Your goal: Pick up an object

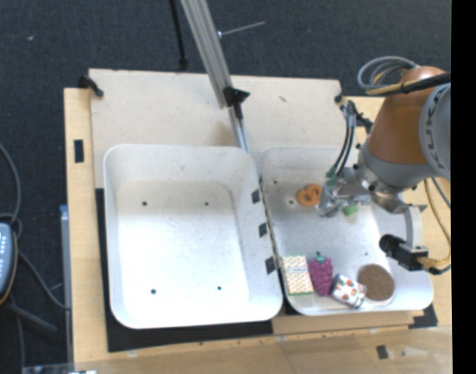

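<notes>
gripper (329,203) beside orange object (307,195), right bin (393,232)

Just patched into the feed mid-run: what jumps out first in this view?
The big grey and orange arm coming in from the right draws the eye, its gripper down over the right bin close beside a small orange object. Next comes the cluster along that bin's near edge: a pale box, a purple item, a red-and-white item and a brown disc. The left bin holds bare white floor by contrast.
</notes>
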Controlling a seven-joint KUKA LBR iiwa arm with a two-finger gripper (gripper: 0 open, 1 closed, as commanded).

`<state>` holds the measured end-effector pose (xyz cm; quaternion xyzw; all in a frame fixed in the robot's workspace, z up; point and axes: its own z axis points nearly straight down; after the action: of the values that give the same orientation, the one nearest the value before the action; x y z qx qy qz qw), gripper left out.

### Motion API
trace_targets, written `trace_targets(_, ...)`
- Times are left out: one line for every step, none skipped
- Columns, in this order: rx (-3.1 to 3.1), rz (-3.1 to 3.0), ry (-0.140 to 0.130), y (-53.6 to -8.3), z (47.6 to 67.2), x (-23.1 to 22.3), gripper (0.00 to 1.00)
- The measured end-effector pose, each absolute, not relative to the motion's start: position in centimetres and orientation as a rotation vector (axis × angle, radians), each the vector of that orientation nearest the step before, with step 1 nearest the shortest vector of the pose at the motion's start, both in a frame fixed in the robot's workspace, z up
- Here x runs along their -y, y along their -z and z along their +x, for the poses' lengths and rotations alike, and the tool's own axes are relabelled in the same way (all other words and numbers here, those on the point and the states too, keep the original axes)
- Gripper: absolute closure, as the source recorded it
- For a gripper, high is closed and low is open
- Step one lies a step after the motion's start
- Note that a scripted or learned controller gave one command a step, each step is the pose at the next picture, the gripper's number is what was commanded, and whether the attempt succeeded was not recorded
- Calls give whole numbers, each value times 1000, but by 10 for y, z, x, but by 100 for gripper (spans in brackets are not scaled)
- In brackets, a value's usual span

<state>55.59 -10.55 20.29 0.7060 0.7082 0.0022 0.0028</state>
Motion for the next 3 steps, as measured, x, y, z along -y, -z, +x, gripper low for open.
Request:
trace_targets(-2222,2214,-6,-248,563,106,100)
trace_targets(-2226,2215,-2,-249,548,63,100)
trace_targets(-2230,2211,-5,-254,550,6,100)
